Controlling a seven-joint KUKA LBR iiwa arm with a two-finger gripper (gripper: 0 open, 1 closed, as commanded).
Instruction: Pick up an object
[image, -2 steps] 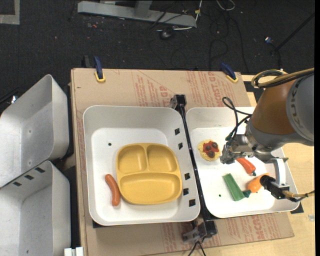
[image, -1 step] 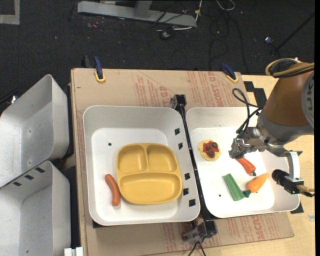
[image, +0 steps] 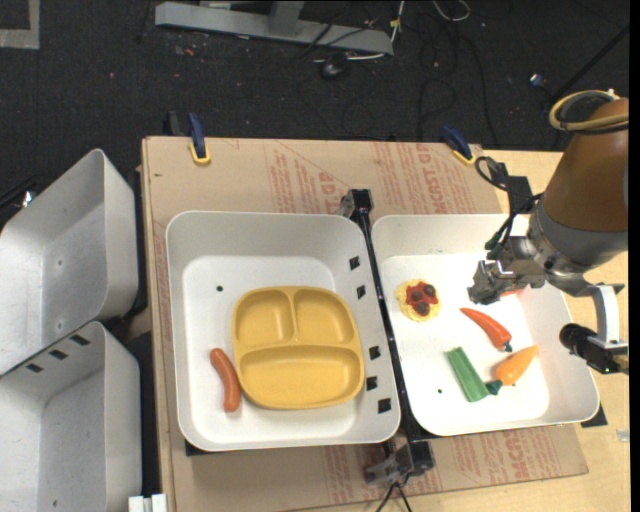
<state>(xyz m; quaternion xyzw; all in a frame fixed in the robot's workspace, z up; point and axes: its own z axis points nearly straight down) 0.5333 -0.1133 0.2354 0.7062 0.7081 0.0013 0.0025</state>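
- Right bin (image: 570, 400): red chili (image: 487, 326) mid-bin, green block (image: 466, 374) and orange pepper (image: 514, 366) toward near edge, small pizza piece (image: 418, 299) by left wall.
- Gripper (image: 487, 284) over far-right part, just above chili; grip state: can't tell.
- Left bin (image: 190, 300): yellow divided tray (image: 297, 347) centre, sausage (image: 226, 379) at near-left corner.

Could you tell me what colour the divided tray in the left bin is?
The divided tray is yellow, seen clearly in the camera view.
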